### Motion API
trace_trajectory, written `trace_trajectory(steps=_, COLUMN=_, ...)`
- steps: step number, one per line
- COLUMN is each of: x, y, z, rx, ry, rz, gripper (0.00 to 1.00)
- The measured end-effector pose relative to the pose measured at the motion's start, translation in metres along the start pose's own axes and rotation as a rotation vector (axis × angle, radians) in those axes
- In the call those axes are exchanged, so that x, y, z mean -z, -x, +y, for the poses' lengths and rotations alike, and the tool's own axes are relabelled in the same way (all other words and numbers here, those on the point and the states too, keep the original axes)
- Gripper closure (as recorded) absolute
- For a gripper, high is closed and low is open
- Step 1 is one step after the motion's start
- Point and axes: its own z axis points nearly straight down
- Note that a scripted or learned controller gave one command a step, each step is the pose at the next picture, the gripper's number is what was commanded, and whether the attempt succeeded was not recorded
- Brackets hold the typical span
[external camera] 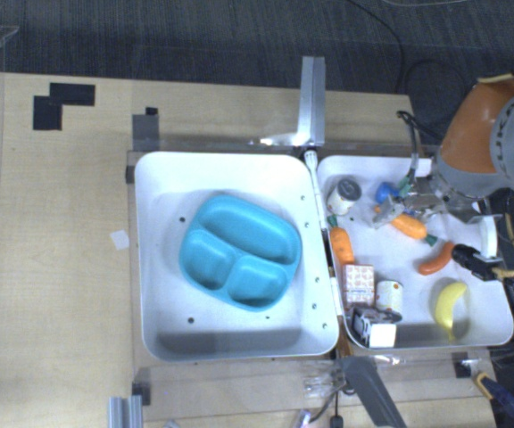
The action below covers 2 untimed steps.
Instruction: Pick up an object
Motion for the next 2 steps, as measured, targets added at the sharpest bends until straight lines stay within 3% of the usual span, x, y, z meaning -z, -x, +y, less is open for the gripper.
trace_trajectory(steps=1, x=0.008, y=-0.001, z=0.001, rx=0.002, ry=0.000, rz=0.001, gripper=1.00)
trace_trajectory(steps=2, x=0.124, y=-0.039, z=-0.001, rx=0.056, ry=0.001, rz=-0.001, gripper=1.00)
